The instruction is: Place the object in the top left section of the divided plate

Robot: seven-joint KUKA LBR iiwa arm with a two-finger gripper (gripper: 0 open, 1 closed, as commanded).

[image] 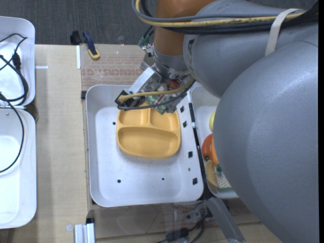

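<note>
From my remote station the nearest thing was the arm [263,110] itself. Its broad, smooth grey link swelled across the near right and covered most of the right bin [201,116]. From there it bent away and to the left. The glossy orange band [182,4] sat at the far end, above the wrist, and black and yellow cables [212,19] looped round it. The wrist pointed down and left into the left bin [142,191]. The gripper [149,99], a clutter of dark brackets, a green board and a yellow wire, hung over the far edge of the divided plate [149,140]. I could not tell how wide it was set, nor whether anything sat in it.

The left bin was shallow, matte white plastic with rounded corners and a few small dark spots on its floor. The plate lay in its far half. It was smooth mustard-yellow plastic with rounded corners, one long section on the near side and two smaller ones on the far side. The far-left section [132,118] showed its plain yellow floor just beside the gripper.

In the visible strip of the right bin I saw an orange rounded item [208,148] and, beyond it, a yellow one [212,120], both half hidden by the arm. I could not tell which one was the object to be placed.

The pale wood-grain desk [55,110] ran off to the left, where white trays [15,196] held looping black cords [15,80]. Beyond the bins lay flat brown cardboard [116,67] with red lettering.
</note>
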